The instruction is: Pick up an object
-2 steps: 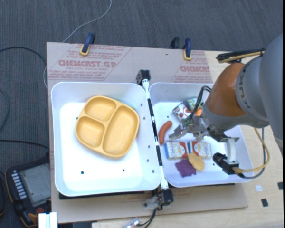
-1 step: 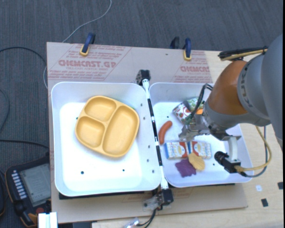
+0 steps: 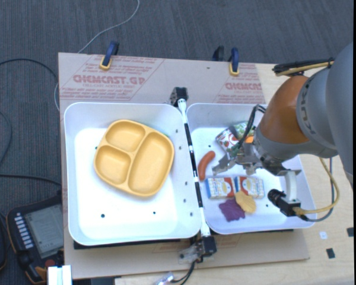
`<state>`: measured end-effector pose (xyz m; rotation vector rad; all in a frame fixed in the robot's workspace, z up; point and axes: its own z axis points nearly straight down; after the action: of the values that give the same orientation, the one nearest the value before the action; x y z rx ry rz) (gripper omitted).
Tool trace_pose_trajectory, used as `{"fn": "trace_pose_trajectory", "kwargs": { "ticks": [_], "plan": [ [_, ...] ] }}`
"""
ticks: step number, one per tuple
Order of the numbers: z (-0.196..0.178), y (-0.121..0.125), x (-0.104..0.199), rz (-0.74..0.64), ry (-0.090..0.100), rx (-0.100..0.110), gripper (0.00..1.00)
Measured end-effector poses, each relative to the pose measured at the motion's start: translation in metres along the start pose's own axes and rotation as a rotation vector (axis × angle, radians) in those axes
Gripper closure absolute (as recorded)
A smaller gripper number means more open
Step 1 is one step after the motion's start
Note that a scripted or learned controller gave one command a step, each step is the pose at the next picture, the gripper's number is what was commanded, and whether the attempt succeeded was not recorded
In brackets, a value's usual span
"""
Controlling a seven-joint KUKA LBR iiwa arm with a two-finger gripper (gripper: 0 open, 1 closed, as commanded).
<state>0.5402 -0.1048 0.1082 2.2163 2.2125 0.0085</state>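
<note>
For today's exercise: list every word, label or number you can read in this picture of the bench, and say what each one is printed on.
"CHEMCAST GP" in red, on the brown board behind the left bin.
Part of the same red print on the board behind the right bin, cut off by the arm; unreadable.
Two small printed packets in the right bin: print too small to read.
Crumpled wrapper: print blurred.
Handheld screen at lower left: unreadable.

Dark grey carpet floor [image 3: 41, 16] is seen all around the worktop [image 3: 83, 76], with black cables [image 3: 0, 129] laid left of it.
</note>
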Motion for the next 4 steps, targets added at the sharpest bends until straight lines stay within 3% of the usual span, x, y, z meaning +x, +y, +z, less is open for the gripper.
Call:
{"fn": "trace_pose_trajectory", "kwargs": {
  "ticks": [1, 2, 3, 4],
  "plan": [
    [0.018, -0.041, 0.000, -0.003, -0.004, -0.010, 0.00],
    [0.009, -0.042, 0.001, -0.002, 0.002, -0.004, 1.00],
    [0.009, -0.042, 0.002, -0.002, 0.002, -0.003, 0.00],
    [-0.001, -0.041, 0.002, -0.002, 0.002, -0.003, 1.00]
  ]
}}
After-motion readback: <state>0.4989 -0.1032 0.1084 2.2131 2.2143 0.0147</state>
